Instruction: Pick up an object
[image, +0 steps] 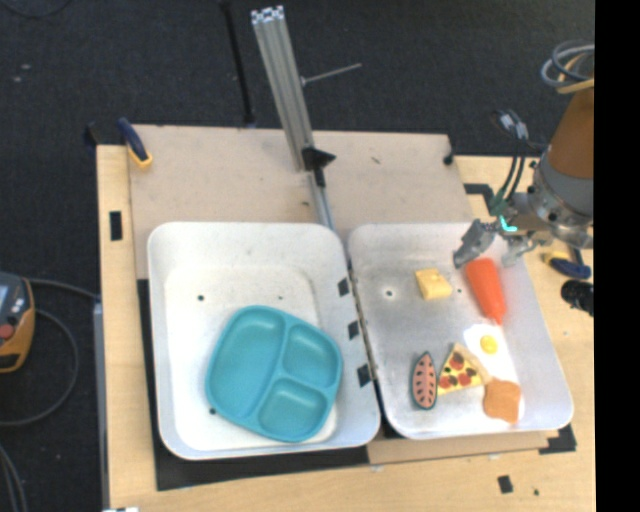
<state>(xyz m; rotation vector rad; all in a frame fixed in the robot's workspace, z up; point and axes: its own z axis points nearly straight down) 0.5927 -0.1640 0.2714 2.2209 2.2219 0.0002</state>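
Note:
My gripper (494, 244) hangs over the far right part of the right bin (400, 250), with its two fingers spread open. Just in front of it lies an orange carrot (487, 289), whose top end is near the fingertips but not held between them. A yellow cheese block (434, 284) lies to the left of the carrot. Nearer the front of this bin lie a fried egg (487, 343), a pizza slice (460, 372), a watermelon slice (424, 380) and an orange lump (503, 400).
The left bin (200, 260) holds a teal divided plate (275, 373). An aluminium post (285, 85) rises behind the bins, at their joint. Cables and a blue-handled tool (570, 265) lie at the bench's right edge.

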